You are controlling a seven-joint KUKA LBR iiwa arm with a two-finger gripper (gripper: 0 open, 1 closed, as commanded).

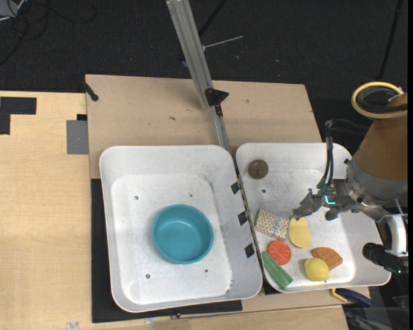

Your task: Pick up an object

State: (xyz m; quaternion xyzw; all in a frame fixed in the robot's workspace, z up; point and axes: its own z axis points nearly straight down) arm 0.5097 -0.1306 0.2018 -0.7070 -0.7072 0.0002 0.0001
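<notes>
Camera view: gripper (315,208) over the right bin (289,158), fingers spread and holding nothing; yellow wedge (300,233) lies just below the nearer fingertip.

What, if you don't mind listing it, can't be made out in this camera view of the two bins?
- Gripper: dark and small in the camera view, so its state over the right bin is unreadable, as is any contact with the pale yellow piece.
- Arm: cut off by the right edge.
- Brown round object: too small to identify.
- Checked piece: pattern blurred, identity unclear.
- Teal bowl: the slant hides its far inner wall.
</notes>
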